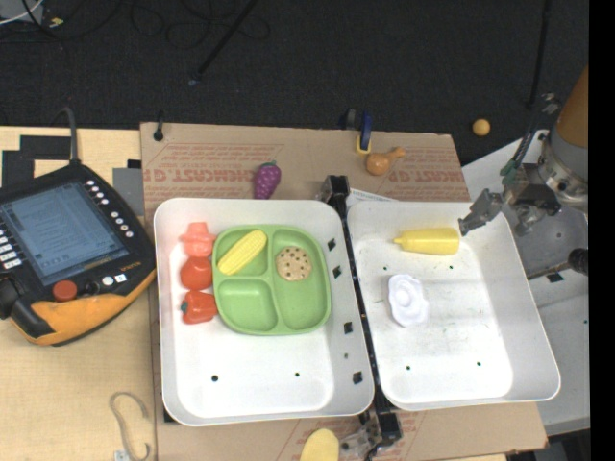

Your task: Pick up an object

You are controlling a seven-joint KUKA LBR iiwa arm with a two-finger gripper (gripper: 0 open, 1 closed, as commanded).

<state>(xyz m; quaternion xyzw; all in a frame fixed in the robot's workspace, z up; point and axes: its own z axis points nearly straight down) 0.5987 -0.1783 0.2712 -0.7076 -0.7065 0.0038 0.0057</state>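
Observation:
In the right bin (480,353) a yellow bottle-shaped toy (428,242) lies on its side near the far edge. A white lumpy toy (407,300) sits just in front of it. The left bin (250,382) holds a green divided plate (259,310) with a yellow corn cob (240,251) and a cookie (293,263) on it. Left of the plate sit a pink toy (197,239) and two red toys (195,273). My gripper (478,214) hangs over the right bin's far right corner, just right of the yellow toy, with nothing visibly in it.
Purple grapes (267,179) and an orange gourd toy (382,160) lie on the cardboard behind the bins. A small orange ball (480,127) sits further back. A teach pendant (67,248) rests on the bench at left. A yellow toy (320,445) lies by the front edge.

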